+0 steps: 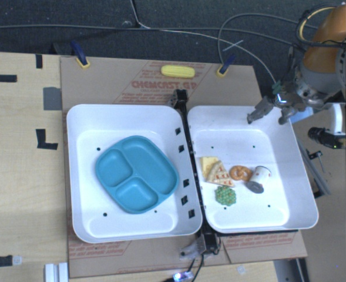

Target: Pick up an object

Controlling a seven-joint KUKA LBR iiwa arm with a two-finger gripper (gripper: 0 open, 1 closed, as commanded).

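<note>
Bench: a cardboard sheet (131, 87) carries two shallow white bins side by side, with a yellow piece (177, 71) lying on the cardboard behind them.
Left bin (81, 157): it holds a blue divided tray (136, 173) and nothing else that I can make out.
Right bin (290, 175): all the small things sit here, bunched near the middle of the floor.
Arm (322, 51): it reaches in from the right and hangs over the far right corner of the right bin.
Gripper (268, 114): the two fingers are spread apart with nothing between them, well apart from the cluster.
Candidates: a yellow wedge (209, 166), a patterned slice (221, 175) touching it, a brown ring (239, 173), a green lump (225, 196), and a small white cup with a dark lid (258, 178) beside the ring.
Step in hand: to my eye this is the approach; nothing is picked yet.
Next move: the gripper would need to travel toward the bin's middle, settle above one piece and descend. The green lump looks easiest, since it lies a little clear of its neighbours.
</note>
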